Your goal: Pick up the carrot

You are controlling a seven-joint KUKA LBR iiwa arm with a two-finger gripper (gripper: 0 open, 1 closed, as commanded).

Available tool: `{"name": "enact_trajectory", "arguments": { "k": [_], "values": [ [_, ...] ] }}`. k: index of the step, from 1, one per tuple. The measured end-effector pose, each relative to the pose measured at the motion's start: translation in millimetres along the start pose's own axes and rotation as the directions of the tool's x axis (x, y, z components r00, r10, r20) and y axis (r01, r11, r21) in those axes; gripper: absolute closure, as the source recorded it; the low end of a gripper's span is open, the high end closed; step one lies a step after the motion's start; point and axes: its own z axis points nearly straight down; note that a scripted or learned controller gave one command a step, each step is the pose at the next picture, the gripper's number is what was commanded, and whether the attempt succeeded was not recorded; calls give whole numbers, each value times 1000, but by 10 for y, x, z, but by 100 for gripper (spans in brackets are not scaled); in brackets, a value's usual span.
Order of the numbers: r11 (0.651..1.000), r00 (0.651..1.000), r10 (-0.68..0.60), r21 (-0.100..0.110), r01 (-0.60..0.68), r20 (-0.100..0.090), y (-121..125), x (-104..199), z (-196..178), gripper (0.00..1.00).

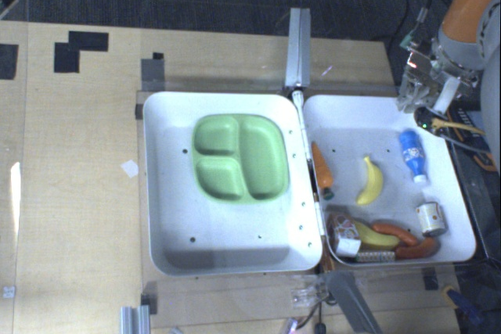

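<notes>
Grey metal and an orange band mark the arm at the upper right, and its hand (419,90) hangs over the far right corner of the right bin (391,117); whether its parts are apart or together I cannot tell from this angle. Nothing is visibly held in it.

Just below the hand, a small blue bottle (412,155) with a white cap lies on its side on the smooth white floor of the bin. Toward the near right corner lies a short, shiny metal can (430,219). A curved yellow banana (371,181) lies in the middle of the bin, apart from the rest.

Hard against the bin's left wall, well away from the hand, the carrot (321,170) lies lengthwise: a slim orange taper with a dark, greenish end pointing toward the near side. Only the banana and bare bin floor lie between it and the hand's side of the bin.

Along the near wall a heap is crowded together: a second yellow banana-like piece (374,236), a reddish sausage shape (403,239), and a dark packet (344,232) with a white patch, all touching.

Across the divider, the left bin (168,168) holds a pale green plastic tray (239,156) with rounded corners and three moulded compartments. Both bins rest on the light wooden counter (70,192).
</notes>
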Motion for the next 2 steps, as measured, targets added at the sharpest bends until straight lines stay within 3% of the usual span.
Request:
{"name": "enact_trajectory", "arguments": {
  "k": [1, 2],
  "values": [
    [963, 963, -270, -1, 270, 1, 158, -252, -188, 100],
    [950, 950, -313, 0, 313, 0, 45, -311, 4, 100]
  ]
}}
